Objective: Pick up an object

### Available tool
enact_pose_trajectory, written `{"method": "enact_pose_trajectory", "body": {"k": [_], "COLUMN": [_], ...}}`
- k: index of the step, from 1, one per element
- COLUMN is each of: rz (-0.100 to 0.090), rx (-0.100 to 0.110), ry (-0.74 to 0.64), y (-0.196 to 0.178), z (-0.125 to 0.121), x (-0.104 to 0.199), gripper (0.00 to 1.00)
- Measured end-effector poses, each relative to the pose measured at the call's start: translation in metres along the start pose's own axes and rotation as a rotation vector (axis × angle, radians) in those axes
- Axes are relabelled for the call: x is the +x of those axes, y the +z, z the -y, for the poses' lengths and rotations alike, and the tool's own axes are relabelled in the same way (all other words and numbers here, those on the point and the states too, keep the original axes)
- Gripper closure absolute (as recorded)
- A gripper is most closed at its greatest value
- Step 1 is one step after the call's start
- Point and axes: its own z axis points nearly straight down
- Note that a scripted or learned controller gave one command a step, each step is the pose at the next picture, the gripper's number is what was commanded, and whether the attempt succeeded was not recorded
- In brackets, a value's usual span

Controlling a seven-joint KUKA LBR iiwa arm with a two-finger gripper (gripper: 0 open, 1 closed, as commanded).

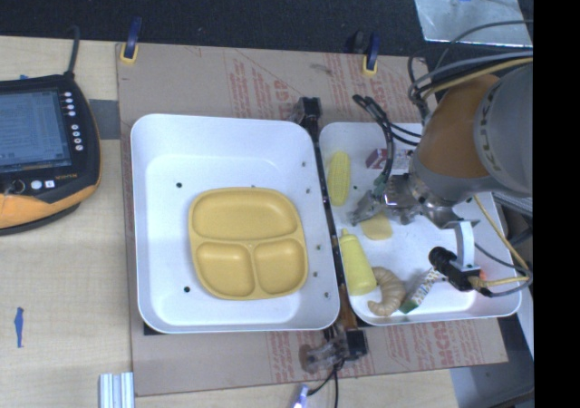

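Observation:
The right bin (507,311) holds a corn cob (339,176) at its left, a yellow bottle (356,262) along the left wall, a croissant (388,292) near the front, a pale yellow block (377,228) and a small wrapped item (423,289). My gripper (376,202) hangs low over the bin's middle, just above the pale block and right of the corn. Its grey fingers point left; nothing shows between them.
The left bin (154,216) carries a yellow three-compartment tray (246,241). A pendant with a screen (41,148) lies on the bench at far left. Cables loop over the right bin's back and right side. A small pink-and-white item (374,159) lies behind the gripper.

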Motion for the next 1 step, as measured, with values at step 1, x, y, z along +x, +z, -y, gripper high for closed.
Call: {"method": "enact_pose_trajectory", "body": {"k": [1], "rz": [0.000], "rx": [0.001], "ry": [0.000], "y": [0.0000], "z": [0.0085], "x": [-0.0001], "gripper": [0.00]}}
